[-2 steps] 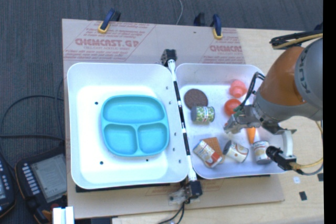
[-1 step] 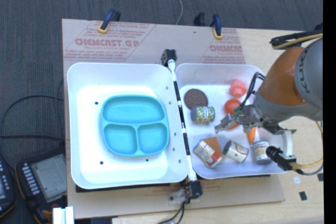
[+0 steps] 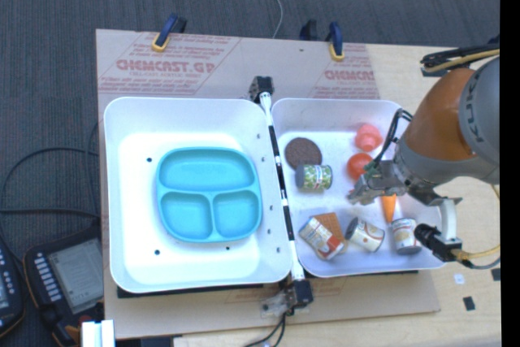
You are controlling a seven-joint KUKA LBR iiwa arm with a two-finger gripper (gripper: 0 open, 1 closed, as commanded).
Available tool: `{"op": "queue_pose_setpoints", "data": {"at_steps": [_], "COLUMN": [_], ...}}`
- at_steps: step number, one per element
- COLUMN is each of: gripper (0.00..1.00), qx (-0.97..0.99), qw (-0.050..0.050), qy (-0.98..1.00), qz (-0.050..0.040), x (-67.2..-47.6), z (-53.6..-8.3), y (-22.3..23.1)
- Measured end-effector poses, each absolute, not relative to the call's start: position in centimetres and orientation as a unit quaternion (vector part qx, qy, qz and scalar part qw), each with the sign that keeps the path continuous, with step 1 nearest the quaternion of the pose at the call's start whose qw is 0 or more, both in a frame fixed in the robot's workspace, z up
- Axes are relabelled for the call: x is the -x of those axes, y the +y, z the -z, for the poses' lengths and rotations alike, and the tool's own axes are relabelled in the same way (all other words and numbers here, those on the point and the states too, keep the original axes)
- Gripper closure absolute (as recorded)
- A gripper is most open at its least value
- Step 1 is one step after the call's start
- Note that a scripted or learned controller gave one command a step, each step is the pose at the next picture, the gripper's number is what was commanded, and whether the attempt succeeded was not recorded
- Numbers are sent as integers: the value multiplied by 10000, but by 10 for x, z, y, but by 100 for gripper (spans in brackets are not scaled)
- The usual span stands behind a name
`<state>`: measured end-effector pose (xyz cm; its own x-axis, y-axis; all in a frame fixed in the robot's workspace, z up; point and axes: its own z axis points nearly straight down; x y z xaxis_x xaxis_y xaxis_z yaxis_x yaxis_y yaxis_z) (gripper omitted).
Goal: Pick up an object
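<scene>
We judge this as the approach step: the gripper [image 3: 372, 189] hangs low in the right bin [image 3: 325, 108], toward its 3 o'clock side, with nothing yet lifted. Nearest it are an orange carrot [image 3: 389, 206] just at its 4 o'clock and a red tomato [image 3: 358, 165] at its 11 o'clock; either could be the target. Next it must settle over 1 item and close. We cannot tell how the jaws stand.

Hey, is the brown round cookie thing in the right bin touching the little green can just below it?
Cannot tell. In the camera view the brown cookie sits just above the green can; their edges meet or overlap at this slant, with no plain gap or contact.
</scene>
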<state>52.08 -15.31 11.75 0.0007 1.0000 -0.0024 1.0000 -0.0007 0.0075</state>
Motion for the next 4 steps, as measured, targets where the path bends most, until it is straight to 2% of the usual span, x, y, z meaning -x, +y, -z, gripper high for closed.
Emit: {"op": "queue_pose_setpoints", "data": {"at_steps": [1,2,3,4], "gripper": [0,100,0,100], "qx": [-7074,-7074,-7074,-7073], "qw": [33,33,33,34], "qy": [7068,7068,7068,7069], "qz": [-17,-18,-17,-17], "x": [-521,-521,-521,-521], "z": [-117,-127,-127,-137], "y": [-153,-153,-153,-153]}}
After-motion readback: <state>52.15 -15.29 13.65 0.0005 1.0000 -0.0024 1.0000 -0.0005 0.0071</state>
